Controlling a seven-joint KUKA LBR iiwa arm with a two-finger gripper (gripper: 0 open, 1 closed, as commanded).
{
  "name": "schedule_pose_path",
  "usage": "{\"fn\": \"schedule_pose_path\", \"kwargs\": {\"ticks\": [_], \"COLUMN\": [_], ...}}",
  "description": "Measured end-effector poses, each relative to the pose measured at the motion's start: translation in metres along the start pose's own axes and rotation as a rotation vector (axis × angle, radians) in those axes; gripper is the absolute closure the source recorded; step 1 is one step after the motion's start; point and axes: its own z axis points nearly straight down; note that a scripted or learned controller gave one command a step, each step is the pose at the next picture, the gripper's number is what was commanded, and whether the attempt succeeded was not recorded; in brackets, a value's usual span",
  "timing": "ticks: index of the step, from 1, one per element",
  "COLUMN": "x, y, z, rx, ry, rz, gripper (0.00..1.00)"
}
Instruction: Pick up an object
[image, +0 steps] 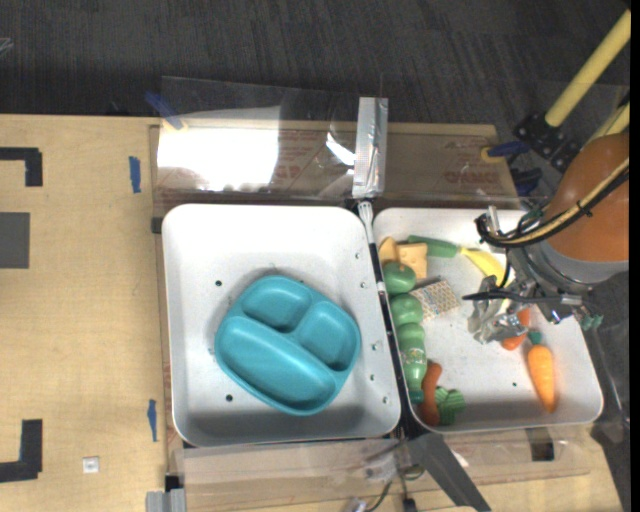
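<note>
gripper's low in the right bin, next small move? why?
Probably a short lift straight up to test the grasp. The gripper sits low in the right bin, a small orange piece beside it, the carrot apart, and nothing visibly held.

Both bins look like smooth white plastic with a faint sheen — the teal divided tray likewise smooth plastic, softly glossy. The table is matt, pale wood; the carrot — shiny plastic.
</note>
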Motion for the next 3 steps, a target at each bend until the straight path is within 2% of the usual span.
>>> {"fn": "schedule_pose_path", "kwargs": {"ticks": [1,2,3], "x": [0.003,-0.045,-0.099], "y": [0.034,0.037,0.023], "z": [-0.063,-0.088,-0.092], "rx": [0.001,0.0,-0.001], "ry": [-0.001,0.001,0.003], "rz": [0.094,0.148,0.216], "gripper": [1.0,1.0,1.0]}}
